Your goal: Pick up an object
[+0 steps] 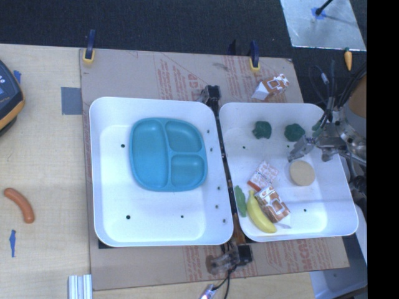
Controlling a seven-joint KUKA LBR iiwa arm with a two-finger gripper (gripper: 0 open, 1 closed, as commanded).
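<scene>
My gripper [313,153] comes in over the right bin's [336,223] right side, its fingers spread open with nothing between them. Just below it lies a tan round disc [302,173]. Two green broccoli pieces [262,129] [294,131] sit toward the back of that bin, the second close to the left finger. Nearer the front lie two snack packets [264,175] [272,203], a yellow banana [259,214] and a small green piece [240,198].
The left bin [109,185] holds a blue divided plate [168,154]. Another snack packet [271,87] lies on the cardboard behind the right bin. An orange sausage [20,204] rests on the bench at the far left, with a dark device [7,98] behind it.
</scene>
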